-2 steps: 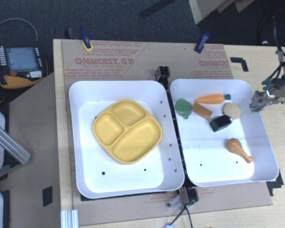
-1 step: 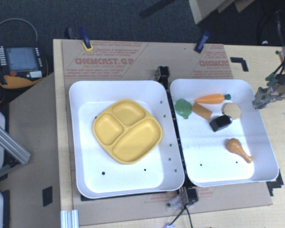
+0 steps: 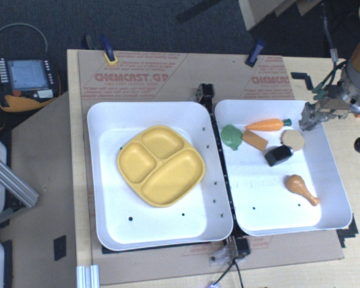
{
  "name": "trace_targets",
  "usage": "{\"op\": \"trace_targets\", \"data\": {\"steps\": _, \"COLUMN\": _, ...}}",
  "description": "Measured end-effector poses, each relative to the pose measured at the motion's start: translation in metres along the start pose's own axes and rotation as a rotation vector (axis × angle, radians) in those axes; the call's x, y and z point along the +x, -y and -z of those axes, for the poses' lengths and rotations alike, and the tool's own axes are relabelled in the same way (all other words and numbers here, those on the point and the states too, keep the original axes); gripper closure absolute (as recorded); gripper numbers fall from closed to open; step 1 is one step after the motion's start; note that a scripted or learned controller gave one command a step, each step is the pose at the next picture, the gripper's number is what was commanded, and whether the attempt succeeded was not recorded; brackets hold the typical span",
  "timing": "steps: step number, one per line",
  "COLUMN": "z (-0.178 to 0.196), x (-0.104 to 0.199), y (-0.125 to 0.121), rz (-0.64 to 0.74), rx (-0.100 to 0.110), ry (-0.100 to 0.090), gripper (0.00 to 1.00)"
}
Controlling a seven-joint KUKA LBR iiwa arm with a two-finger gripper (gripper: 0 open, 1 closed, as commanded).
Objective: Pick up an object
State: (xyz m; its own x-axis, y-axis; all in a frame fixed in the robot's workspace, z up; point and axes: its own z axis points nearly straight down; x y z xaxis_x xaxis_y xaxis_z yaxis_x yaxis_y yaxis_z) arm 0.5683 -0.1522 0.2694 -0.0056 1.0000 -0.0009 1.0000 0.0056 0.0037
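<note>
at the right bin's [image 3: 333, 161] far right corner the gripper [image 3: 309, 120] hangs over the rim, close by the leafy end of the carrot [image 3: 266, 125]; finger state cannot be told from this angle, and nothing is seen between the fingers. task object not yet chosen; nearest candidate judged to be the carrot, lying near the far edge of the right bin, long axis running roughly along that far edge, green top toward the right edge and the gripper, orange tip toward the divider between bins. crowding noted: a tan block [image 3: 255, 140] sits just beside the carrot's tip on the near side, a green leafy piece [image 3: 231, 137] next to that toward the divider, a pale round disc [image 3: 293, 140] just beside a black object [image 3: 278, 155] nearer the middle. drumstick [image 3: 302, 189] lies well apart toward the near right, long axis diagonal, bone end toward the near right corner. left bin [image 3: 102, 179] carries a yellow divided plate [image 3: 161, 165]. risks, as judgement: a descent this close to the wall could strike the rim; closing along the carrot's length rather than across it could make it roll or squirt out; a slightly off closure could catch the disc or nudge the cluster.
</note>
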Motion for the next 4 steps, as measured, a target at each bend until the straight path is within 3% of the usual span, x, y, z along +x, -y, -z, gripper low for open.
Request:
{"op": "trace_targets", "data": {"steps": 3, "z": -0.03, "x": 0.156, "y": -0.027, "rz": 0.0, "rx": 0.006, "ry": -0.003, "gripper": 1.0}}
{"op": "trace_targets", "data": {"steps": 4, "z": -0.032, "x": 0.199, "y": -0.048, "rz": -0.001, "rx": 0.001, "ry": -0.002, "gripper": 1.0}}
